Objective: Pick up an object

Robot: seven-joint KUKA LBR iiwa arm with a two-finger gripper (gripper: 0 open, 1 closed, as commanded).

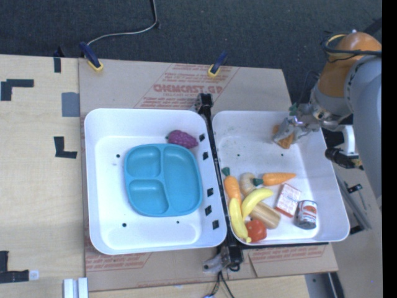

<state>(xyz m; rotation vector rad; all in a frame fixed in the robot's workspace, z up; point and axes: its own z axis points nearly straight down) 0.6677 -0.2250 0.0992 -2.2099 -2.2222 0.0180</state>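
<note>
Gripper [286,131] is hovering over right bin [322,166], seemingly clamping an orange-brown object [285,140]; next needing a clean lift.

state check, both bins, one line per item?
gripper: low over right bin's far side, at a small brown item; grasp unclear
blue divided plate: flat in left bin
purple item: lying beside plate's far edge
bananas: lying in right bin's pile
can: on its side
</note>
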